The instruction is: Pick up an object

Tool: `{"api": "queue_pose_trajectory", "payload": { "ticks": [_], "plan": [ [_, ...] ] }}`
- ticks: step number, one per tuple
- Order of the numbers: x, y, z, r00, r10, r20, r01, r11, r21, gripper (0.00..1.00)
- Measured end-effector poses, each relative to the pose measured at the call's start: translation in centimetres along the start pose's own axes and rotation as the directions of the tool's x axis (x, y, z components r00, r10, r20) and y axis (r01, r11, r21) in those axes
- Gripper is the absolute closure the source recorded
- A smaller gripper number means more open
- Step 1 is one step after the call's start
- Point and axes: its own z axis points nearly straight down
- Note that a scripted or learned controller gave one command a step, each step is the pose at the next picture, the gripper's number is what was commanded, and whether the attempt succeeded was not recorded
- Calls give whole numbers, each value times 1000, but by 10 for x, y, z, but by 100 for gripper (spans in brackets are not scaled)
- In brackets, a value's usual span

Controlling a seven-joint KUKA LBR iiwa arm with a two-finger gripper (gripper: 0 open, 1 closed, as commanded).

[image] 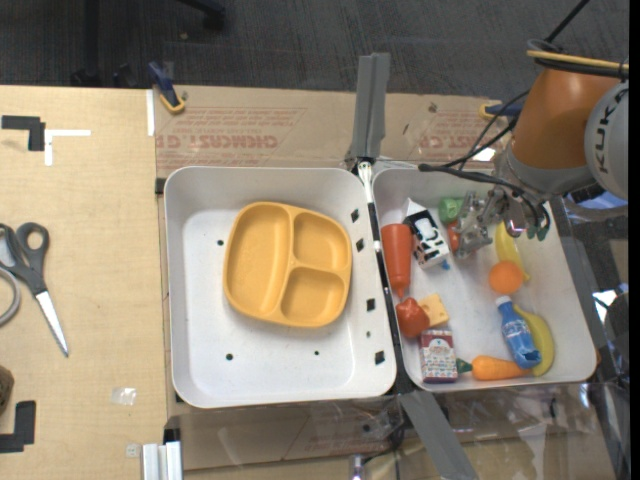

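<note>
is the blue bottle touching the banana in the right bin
Touching. The camera view shows the blue bottle lying against the banana with no white floor between them.

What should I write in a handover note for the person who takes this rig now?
Gripper: low in the right bin, near its back; fingers not readable, nothing seen held.
Right bin holds: orange ball, blue bottle, banana, carrot, red cylinder, small red box.
Left bin: yellow divided plate.
Done: no pick visible.
Left: grasp one object and lift it.
</note>
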Motion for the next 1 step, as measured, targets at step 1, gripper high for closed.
{"api": "queue_pose_trajectory", "payload": {
  "ticks": [1],
  "plan": [
    [1,1,0,1000,-2,-5,2,1000,-2,0]
  ]
}}
